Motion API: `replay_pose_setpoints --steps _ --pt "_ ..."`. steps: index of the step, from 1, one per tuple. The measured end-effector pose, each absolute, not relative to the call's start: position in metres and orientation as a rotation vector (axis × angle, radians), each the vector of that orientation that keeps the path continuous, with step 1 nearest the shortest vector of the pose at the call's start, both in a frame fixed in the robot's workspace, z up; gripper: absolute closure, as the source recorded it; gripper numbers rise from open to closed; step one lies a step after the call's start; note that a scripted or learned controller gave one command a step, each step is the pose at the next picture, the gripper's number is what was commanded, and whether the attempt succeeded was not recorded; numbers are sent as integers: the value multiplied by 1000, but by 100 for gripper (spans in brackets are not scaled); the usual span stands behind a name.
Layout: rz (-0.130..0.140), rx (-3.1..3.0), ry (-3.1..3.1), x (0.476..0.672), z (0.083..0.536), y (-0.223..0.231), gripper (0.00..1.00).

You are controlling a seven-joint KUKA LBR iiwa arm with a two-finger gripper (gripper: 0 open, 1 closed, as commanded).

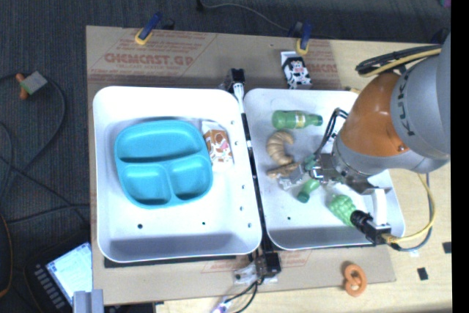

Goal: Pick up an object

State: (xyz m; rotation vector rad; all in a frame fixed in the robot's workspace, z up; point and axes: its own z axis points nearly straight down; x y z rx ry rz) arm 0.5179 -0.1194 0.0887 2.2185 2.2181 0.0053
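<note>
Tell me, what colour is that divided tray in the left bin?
Light blue; the tray shows plainly in the overhead camera view.

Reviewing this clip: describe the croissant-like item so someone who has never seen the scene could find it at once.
Start at the right white bin. Along its left side, just below the upright-lying green bottle, sits the croissant, a curled tan pastry shape. It is the one tan, crescent-shaped thing there; its neighbours are green, and the arm's claw sits lower right of it.

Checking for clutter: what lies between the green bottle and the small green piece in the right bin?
In the camera view, a tan curved croissant-like toy lies between the green bottle and the small green piece.
</note>
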Motion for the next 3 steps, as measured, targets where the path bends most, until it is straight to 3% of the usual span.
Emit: replay_pose_setpoints --steps 1,2,3 --pt "4 2219 2214 518 99 -121 100" --pt "1 2220 2223 484 209 -49 100" --pt "-1 2220 2224 484 218 -49 100"
